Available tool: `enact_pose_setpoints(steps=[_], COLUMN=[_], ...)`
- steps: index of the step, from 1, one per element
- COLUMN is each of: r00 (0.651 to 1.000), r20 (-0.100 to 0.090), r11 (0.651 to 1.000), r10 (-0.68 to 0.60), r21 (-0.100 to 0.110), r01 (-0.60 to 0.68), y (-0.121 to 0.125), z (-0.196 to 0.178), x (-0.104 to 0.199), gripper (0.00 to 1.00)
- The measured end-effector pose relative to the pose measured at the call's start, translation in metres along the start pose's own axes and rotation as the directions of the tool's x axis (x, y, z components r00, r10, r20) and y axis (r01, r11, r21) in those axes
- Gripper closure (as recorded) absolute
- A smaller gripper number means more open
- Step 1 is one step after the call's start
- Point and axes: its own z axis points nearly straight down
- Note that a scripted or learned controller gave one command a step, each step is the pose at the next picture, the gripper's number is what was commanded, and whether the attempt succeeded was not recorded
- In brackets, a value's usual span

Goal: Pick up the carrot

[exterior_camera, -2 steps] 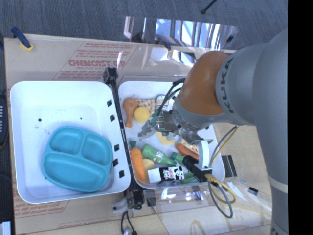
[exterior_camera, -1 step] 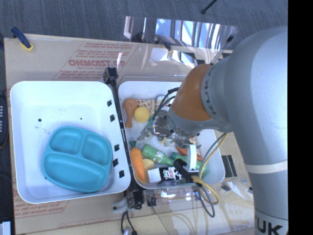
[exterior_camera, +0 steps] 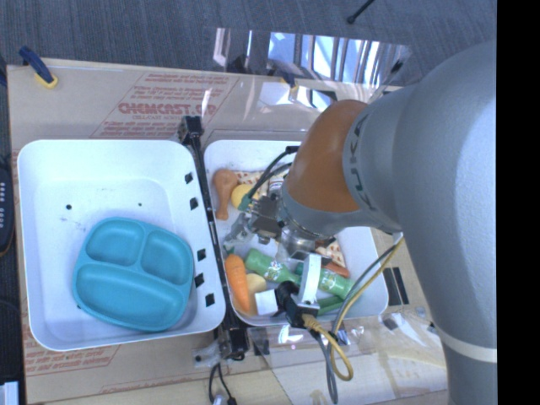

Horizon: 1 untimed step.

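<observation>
step: reach for carrot | carrot: 7 o'clock corner of right bin, beside green bottle | jaws: we cannot tell | advice: we'd descend centred, clear of the wall

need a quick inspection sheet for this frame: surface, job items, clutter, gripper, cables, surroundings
Surface: two white bins side by side, left bin, right bin, on a bench covered with printed brown paper.
Job's things: carrot lies at the right bin's left wall, untouched.
Clutter: green bottle, yellowish and brown food pieces in right bin; blue divided tray in left bin.
Grippers: gripper low over right bin, beside the carrot; state unclear.
Cables: yellow and black cables loop at the bin's front edge.
Surroundings: grey carpet.
</observation>
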Motion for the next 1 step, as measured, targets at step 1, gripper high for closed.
enact_pose_setpoints(steps=[1], r00=[1.000], r20=[-0.001], r11=[1.000], r10=[-0.004], r21=[-0.002], r01=[0.004], y=[0.0819], z=[0.0001], x=[-0.0005], gripper=[0.00])
